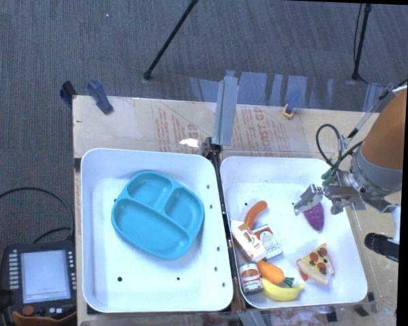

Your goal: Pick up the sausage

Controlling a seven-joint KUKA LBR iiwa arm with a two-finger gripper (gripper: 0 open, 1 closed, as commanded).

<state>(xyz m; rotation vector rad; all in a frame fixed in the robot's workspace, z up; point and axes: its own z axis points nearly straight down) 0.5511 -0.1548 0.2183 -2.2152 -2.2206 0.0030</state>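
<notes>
The sausage (254, 212), orange-red and slightly curved, lies in the right bin (285, 171) near its left wall, just above a small carton. My gripper (322, 201) hangs over the right part of the same bin, well to the right of the sausage. Its fingers (306, 200) are spread open. A purple toy vegetable (315, 216) lies just below and between them. Nothing touches the sausage.
Below the sausage lie a white carton (247, 241), a small box (269, 241), a jar (251, 278), a carrot (272, 271), a banana (282, 290) and a pizza slice (316, 261). In the left bin (95, 283) sits a blue divided plate (158, 213).
</notes>
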